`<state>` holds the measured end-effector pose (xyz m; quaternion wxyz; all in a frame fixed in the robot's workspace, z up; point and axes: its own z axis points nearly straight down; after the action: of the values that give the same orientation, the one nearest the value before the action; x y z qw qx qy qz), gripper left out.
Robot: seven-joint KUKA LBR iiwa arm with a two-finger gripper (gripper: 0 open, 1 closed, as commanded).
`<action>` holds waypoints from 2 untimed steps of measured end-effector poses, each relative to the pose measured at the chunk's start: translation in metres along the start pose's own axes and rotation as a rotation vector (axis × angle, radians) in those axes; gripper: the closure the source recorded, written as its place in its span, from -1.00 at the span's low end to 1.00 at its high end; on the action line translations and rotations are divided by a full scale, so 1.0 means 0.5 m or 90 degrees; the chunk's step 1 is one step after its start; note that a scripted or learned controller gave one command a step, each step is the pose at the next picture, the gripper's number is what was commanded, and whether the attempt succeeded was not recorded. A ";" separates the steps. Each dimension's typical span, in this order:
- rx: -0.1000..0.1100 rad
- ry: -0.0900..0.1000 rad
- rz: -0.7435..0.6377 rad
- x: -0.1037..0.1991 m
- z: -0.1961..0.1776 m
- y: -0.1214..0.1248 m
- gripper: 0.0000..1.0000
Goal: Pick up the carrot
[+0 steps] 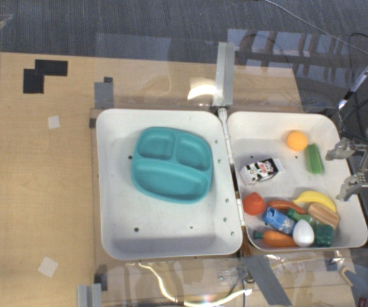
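Carrot [277, 238] lies at the near edge of the right bin [260, 133], touching a white egg [303, 233]. Left bin [107, 171] holds a teal tray [171, 164]. Gripper [356, 171] hovers at the right bin's far-right rim, fingers spread, grasping nothing. Banana [316, 199], green stick [313, 158], tomato [254, 204] and orange ball [296, 140] lie in the right bin.

carrot [278, 238]: hemmed by white egg [303, 233], blue carton [278, 220] | bin wall [299, 248] alongside | open above
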<state>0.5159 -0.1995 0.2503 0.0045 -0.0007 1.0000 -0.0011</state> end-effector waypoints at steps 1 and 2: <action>-0.004 0.007 -0.052 -0.032 0.275 -0.007 -1.00; 0.000 -0.003 -0.068 -0.217 0.326 -0.007 -1.00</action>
<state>0.6258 -0.2034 0.0881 0.0071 -0.0540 0.9985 -0.0013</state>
